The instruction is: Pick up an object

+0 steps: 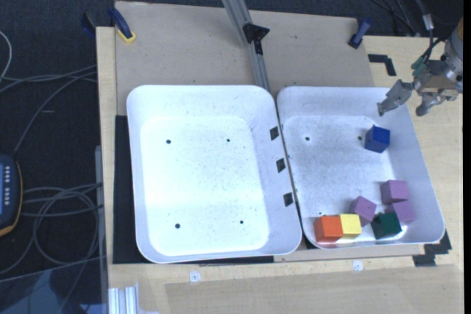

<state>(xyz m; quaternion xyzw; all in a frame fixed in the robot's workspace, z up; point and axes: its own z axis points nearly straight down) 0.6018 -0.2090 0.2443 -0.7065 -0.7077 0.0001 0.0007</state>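
Camera view: two white bins sat side by side on the table [184, 40].
Right bin [324, 158]: held a blue cube [377, 138] alone, with other blocks clustered in the near corner.
End effector [408, 101]: fingers spread wide, holding nothing, above the bin's far right rim.
Progress: nothing grasped yet; descent, closing and lift all remained.

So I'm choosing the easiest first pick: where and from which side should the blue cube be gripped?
Take the blue cube from straight above, closing on two opposite side faces. It sits alone on the right bin's floor, apart from the clustered blocks near the front, so all its sides look free. The end effector, fingers spread, hovers up and to the right of it.
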